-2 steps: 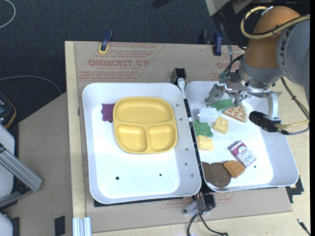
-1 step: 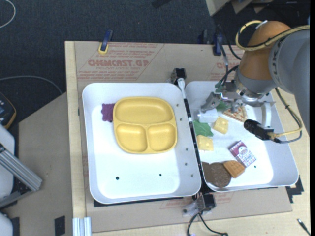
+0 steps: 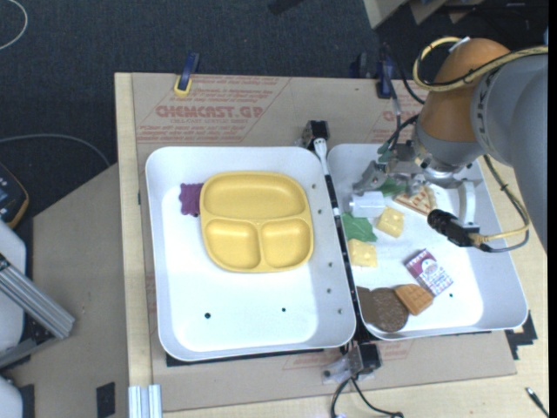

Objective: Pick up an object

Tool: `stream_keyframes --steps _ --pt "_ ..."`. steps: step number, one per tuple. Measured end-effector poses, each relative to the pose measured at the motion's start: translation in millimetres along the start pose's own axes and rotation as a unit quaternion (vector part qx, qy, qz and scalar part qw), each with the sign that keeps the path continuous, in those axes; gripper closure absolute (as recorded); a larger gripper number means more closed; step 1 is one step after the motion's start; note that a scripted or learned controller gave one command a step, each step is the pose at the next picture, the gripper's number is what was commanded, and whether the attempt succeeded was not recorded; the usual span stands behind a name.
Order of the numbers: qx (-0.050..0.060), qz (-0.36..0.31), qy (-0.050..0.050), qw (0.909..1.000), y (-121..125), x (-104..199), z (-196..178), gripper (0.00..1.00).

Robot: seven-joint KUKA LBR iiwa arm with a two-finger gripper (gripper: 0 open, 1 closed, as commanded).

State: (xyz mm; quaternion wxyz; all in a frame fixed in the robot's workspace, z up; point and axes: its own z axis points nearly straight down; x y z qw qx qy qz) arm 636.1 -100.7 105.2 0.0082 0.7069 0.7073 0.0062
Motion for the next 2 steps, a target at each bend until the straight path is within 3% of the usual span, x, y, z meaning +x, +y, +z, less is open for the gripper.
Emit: stream_keyframes --steps 1,2 --pt "-0.004 0.000 0.001 1.0000 3 1 -11 1.00" --pt "0.006 0.000 0.000 1.0000 0 0 -75 1.00"
